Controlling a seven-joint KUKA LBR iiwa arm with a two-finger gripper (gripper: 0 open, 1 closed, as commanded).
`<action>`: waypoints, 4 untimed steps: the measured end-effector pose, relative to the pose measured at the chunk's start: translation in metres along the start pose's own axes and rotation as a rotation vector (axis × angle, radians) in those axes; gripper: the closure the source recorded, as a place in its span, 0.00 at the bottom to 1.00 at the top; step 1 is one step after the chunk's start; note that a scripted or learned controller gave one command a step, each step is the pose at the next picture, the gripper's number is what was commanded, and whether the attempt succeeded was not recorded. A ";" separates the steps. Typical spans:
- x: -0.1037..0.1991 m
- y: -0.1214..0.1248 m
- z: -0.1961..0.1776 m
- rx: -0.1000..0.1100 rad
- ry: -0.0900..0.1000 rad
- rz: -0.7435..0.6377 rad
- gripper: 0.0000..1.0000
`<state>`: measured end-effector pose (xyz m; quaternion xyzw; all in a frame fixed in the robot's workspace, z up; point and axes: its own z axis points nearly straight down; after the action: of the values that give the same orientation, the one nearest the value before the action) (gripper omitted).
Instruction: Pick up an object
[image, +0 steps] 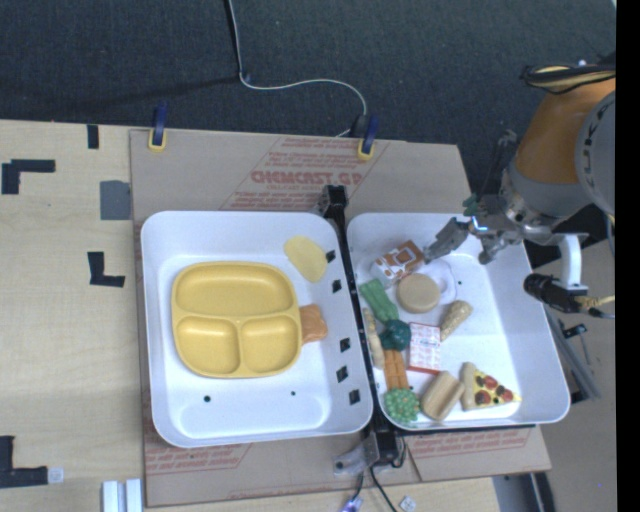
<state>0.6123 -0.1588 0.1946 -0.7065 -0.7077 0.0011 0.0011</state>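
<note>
My gripper (469, 244) hangs over the far part of the right bin (530, 330), open, with nothing between its fingers. Just below and left of it lie a round tan bun (418, 293) and a red-and-white packet (399, 260). Further toward the front sit a green piece (378, 300), a teal piece (395, 335), a pink card (425, 346), a small potato (455, 318), a pizza slice (488, 389), a bread roll (440, 394) and a broccoli head (402, 405).
The left bin (170, 250) holds a yellow divided plate (238, 318), a pale yellow slice (307, 257) and an orange chunk (313, 322). A black divider (345, 300) runs between the bins. The arm's orange band (560, 120) is at the upper right.
</note>
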 end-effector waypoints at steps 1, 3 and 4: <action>0.040 0.040 0.090 -0.002 0.000 0.001 0.00; 0.030 0.057 0.111 -0.003 0.000 0.000 0.00; 0.065 0.007 0.111 -0.001 0.000 0.000 0.00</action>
<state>0.6190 -0.0942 0.0840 -0.7064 -0.7078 0.0009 0.0006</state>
